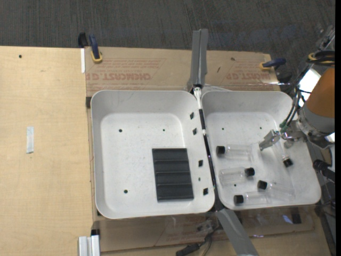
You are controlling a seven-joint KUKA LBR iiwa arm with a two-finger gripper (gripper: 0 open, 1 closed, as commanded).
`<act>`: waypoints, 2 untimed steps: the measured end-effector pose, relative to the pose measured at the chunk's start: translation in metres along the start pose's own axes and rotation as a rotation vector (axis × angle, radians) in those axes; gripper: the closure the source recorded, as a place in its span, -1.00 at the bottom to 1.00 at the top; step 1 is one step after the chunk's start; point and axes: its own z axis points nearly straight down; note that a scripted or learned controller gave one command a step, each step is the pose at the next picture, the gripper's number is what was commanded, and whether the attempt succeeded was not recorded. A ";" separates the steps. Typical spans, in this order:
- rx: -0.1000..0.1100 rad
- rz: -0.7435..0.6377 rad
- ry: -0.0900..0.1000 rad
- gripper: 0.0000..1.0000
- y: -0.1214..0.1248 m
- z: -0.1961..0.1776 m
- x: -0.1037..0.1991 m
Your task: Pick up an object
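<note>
Several clear plastic vials with black caps lie in the right bin: one near its left wall, one at the middle, one along the front wall and one at the right. A black ribbed block lies flat in the left bin. My gripper hangs low over the right part of the right bin, just up and left of the rightmost vial. It reaches in from the grey arm with the orange band.
A grey divider bar runs back from between the two bins. Blue and orange clamps hold the cardboard sheet behind the bins. The wooden bench top stretches to the left.
</note>
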 end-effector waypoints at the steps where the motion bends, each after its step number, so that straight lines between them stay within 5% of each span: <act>1: -0.001 -0.058 -0.009 -1.00 -0.016 0.006 0.021; 2: -0.001 -0.101 -0.008 -1.00 -0.036 0.006 0.006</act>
